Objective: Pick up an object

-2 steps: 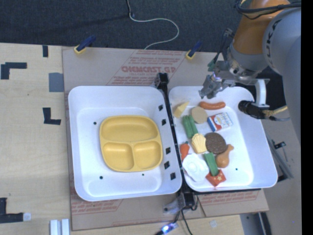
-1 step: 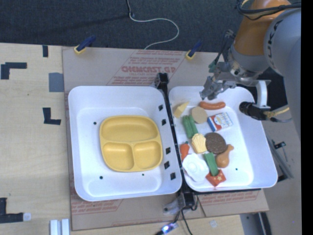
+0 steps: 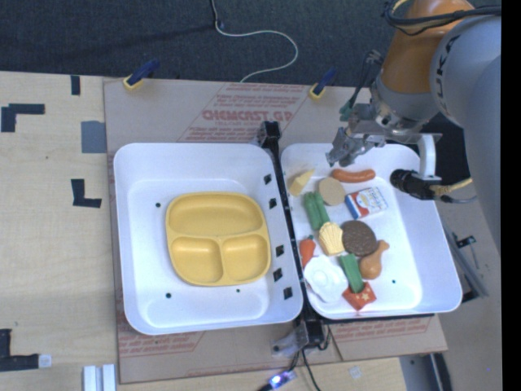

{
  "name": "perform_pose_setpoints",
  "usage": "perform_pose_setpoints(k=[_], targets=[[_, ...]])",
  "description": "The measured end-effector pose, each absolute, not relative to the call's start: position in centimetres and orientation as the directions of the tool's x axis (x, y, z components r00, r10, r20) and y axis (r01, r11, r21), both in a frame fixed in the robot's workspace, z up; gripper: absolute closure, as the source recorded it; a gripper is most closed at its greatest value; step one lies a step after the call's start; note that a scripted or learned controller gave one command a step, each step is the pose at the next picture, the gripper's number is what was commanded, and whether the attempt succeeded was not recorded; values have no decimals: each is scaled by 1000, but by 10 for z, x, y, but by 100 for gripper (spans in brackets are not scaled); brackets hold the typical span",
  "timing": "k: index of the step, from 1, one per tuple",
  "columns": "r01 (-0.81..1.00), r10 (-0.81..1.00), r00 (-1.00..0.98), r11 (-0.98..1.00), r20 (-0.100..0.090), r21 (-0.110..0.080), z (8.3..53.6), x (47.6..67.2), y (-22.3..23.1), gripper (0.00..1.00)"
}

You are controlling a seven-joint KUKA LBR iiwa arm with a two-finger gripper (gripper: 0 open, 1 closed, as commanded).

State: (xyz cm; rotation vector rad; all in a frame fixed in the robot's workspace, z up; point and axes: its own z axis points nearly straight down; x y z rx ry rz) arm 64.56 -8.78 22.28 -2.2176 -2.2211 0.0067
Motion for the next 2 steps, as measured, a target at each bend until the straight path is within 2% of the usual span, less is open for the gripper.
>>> perform_pose_setpoints(k=[2], targets=[[1000, 1000, 0, 0, -1, -4, 232, 639, -95, 100]])
